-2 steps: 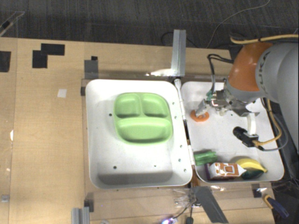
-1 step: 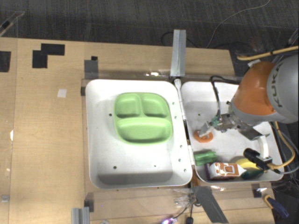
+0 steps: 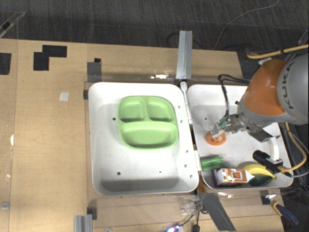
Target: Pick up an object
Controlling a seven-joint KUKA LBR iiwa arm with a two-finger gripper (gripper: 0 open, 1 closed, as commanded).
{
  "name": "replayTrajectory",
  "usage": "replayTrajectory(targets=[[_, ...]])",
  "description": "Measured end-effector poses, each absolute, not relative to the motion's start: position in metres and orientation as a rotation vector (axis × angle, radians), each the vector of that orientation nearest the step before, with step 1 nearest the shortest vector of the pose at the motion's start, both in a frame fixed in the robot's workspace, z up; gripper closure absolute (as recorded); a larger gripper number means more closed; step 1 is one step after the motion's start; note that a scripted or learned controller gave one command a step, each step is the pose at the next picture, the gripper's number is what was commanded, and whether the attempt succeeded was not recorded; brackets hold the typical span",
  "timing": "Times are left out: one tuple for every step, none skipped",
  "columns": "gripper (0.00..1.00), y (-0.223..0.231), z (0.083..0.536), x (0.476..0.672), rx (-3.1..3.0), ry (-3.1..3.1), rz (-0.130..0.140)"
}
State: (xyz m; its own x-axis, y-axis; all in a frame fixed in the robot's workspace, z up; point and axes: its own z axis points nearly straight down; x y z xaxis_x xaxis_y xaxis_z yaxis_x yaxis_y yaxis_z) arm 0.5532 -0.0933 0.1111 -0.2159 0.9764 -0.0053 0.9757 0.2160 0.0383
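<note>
My gripper [image 3: 223, 125] hangs over the middle of the right bin [image 3: 203, 103], with the grey arm and its orange band coming in from the right. Just below and left of the gripper tip lies a small round orange object [image 3: 216, 138] on the bin floor; I cannot tell if they touch. Along the bin's near wall lie a green packet [image 3: 211, 163], a brown and white box [image 3: 231, 176], a yellow banana-shaped thing [image 3: 256, 169] and a dark green item [image 3: 261, 180].
The left bin [image 3: 104, 144] holds a light green divided plate [image 3: 147, 121] in its far half. A metal post [image 3: 184, 54] stands at the back between the two bins. Wooden bench surface surrounds both bins.
</note>
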Motion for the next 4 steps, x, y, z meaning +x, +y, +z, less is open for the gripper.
replayTrajectory(targets=[[0.00, -0.093, 0.109, 0.552, 1.951, 2.430, 0.036], [0.00, -0.093, 0.093, 0.502, 1.953, 2.437, 0.022], [0.00, -0.095, 0.092, 0.519, 1.854, 2.525, 0.014], [1.00, -0.093, 0.103, 0.522, 1.849, 2.521, 0.023]])
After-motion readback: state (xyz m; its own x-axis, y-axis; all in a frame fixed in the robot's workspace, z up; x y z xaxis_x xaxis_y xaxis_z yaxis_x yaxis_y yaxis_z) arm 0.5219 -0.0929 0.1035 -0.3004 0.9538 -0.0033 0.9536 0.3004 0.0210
